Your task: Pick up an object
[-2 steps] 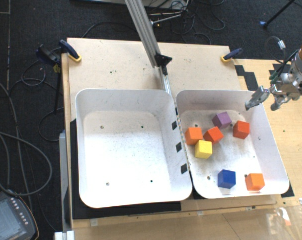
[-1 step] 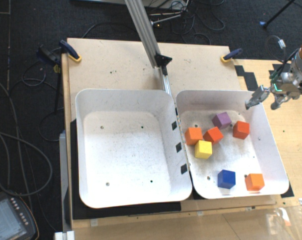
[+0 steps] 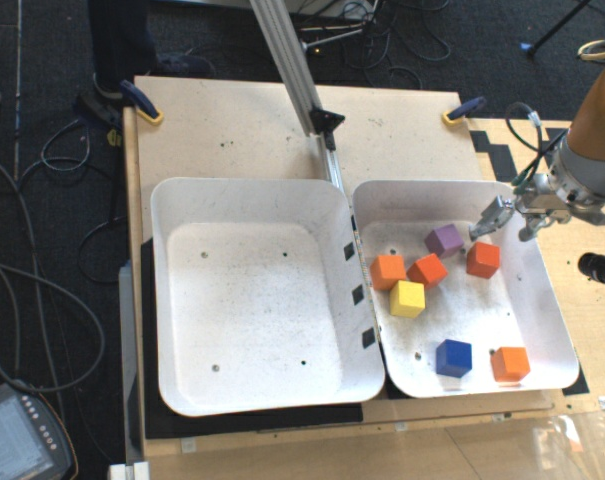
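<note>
1. The left bin (image 3: 252, 293) was on the bench (image 3: 242, 133), touching the right bin (image 3: 542, 288).
2. In the right bin, an orange cube (image 3: 387, 270), a yellow cube (image 3: 407, 298), a second orange cube (image 3: 428, 269) and a purple cube (image 3: 445, 239) lay close together.
3. A blue cube (image 3: 454, 358) and another orange cube (image 3: 510, 364) lay near the front wall.
4. The gripper (image 3: 508, 221) was spread, holding nothing, just above the red-orange cube (image 3: 483, 259) at the far right.
</note>
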Motion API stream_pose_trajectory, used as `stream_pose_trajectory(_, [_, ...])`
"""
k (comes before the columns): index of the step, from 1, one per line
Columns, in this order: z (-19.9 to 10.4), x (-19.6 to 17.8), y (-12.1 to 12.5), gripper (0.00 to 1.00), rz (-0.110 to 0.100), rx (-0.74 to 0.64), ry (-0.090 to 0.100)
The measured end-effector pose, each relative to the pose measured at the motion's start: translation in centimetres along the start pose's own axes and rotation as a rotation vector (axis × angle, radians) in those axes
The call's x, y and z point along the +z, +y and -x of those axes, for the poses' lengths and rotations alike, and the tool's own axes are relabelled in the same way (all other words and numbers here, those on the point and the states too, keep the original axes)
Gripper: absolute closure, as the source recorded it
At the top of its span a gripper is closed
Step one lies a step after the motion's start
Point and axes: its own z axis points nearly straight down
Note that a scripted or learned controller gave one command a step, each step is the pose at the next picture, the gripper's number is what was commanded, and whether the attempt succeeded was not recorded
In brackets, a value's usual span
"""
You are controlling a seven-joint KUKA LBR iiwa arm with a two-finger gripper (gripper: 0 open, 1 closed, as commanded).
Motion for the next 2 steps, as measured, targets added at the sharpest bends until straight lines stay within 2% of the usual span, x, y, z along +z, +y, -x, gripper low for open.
stream_pose_trajectory(1, [-0.9, 4.9, -0.4, 0.00, 0.001, 0.000, 0.000])
stream_pose_trajectory(2, [-0.7, 7.4, 0.2, 0.00, 0.027, 0.001, -0.010])
